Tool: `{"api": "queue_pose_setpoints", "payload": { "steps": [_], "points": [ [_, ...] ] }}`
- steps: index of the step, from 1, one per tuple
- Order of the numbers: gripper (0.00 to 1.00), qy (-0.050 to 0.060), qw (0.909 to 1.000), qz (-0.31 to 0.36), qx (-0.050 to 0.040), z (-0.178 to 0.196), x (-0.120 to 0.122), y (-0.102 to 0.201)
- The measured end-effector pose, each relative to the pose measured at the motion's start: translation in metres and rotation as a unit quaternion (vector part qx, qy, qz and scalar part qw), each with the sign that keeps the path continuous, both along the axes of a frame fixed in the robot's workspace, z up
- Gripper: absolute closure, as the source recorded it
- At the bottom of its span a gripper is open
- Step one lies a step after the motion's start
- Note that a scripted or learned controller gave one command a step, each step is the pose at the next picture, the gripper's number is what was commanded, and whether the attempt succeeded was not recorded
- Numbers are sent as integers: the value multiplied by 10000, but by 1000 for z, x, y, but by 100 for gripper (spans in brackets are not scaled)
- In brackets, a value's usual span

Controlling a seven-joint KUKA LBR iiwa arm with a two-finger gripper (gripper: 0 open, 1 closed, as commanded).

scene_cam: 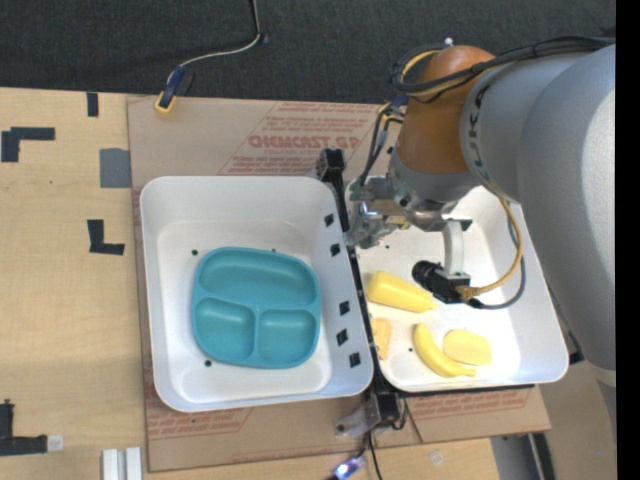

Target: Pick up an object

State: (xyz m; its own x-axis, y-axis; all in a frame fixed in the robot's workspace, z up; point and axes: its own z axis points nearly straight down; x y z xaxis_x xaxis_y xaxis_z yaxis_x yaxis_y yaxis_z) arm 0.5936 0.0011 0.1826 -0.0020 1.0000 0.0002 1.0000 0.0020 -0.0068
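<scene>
Two white bins sit on the surface (pixel 60 298). The left bin (pixel 165 208) holds one teal plate (pixel 257 308). The right bin (pixel 535 353) holds about four yellow toys (pixel 400 293). The hand (pixel 375 223) hovers at their 11 o'clock; I cannot tell its opening or hold.

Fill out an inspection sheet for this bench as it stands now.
Surface: cardboard sheet under two white bins.
Job's things: left bin holds a teal divided plate; right bin holds yellow pieces, one like a banana.
Clutter: nothing seen.
Grippers: gripper low over the right bin's near-left corner, holding nothing visible.
Cables: black cable across dark floor; yellow-black cable on the wrist.
Surroundings: wooden bench with dark markers.
</scene>
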Motion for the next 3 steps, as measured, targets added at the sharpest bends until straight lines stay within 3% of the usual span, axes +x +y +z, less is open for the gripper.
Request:
{"api": "queue_pose_setpoints", "payload": {
  "steps": [1, 2, 3],
  "points": [
    [100, -59, 10000, 22, 5, 106, 6, 67],
    [100, -73, 10000, 32, 11, 170, 61, 149],
    [100, -103, 9999, 54, 38, 306, 47, 236]
  ]
}}
